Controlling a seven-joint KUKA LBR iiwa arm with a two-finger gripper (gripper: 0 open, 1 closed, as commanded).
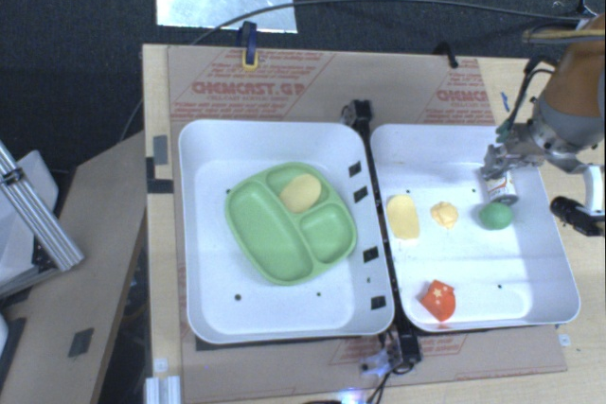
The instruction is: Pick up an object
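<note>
now | bench (312, 76): printed board, two white bins (284, 142) | floor: dark | jaws (499, 188): state cannot tell

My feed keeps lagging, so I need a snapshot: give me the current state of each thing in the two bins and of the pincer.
Pincer: low in the right bin, just above the green ball.
Green ball: on the bin floor.
Small yellow piece: lying loose.
Pale yellow block: lying flat.
Red piece: near the front wall.
Green tray: flat in the left bin.
Yellow lump: in the tray's top compartment.
</note>
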